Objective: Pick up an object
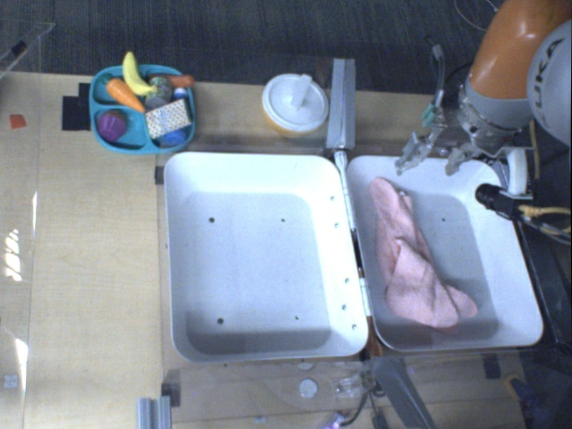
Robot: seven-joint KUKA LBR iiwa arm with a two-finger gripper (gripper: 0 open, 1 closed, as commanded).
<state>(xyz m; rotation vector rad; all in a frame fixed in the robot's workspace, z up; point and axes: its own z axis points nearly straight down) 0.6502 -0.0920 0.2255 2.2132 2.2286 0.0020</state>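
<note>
Camera view: arm [527, 52] lettering unreadable

Pale wood bench [80, 239], dark carpet [223, 12] behind.

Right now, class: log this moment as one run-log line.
gripper: open, above right bin rim | pink cloth: lying in right bin, unheld | left bin: untouched

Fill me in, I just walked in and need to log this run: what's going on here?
The arm's gripper hangs over the far edge of the right bin, fingers spread and holding nothing. A pink cloth lies crumpled in that bin, apart from the gripper. The left bin sits beside it. Nothing has been picked up yet.
</note>
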